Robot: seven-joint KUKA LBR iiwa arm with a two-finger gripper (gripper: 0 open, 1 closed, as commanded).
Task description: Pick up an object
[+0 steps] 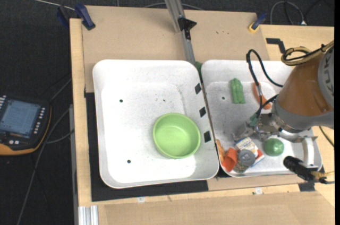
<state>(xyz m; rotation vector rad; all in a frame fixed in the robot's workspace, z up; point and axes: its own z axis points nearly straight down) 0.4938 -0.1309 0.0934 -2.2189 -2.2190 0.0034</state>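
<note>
Camera view: we see the gripper [254, 127] low in the right bin [223, 71], over a clutter pile [243, 154].
Fingers: we cannot tell their state.
Candidates: green ball [274, 146] just beside; green block [237, 90] apart; green bowl [177, 135] in the left bin [133, 75].
Risk: crowded pieces may get nudged aside, we judge.

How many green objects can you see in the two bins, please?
3: a green bowl in the left bin; a green block near the right bin's far end; a green ball by the arm, which may hide others.
</note>
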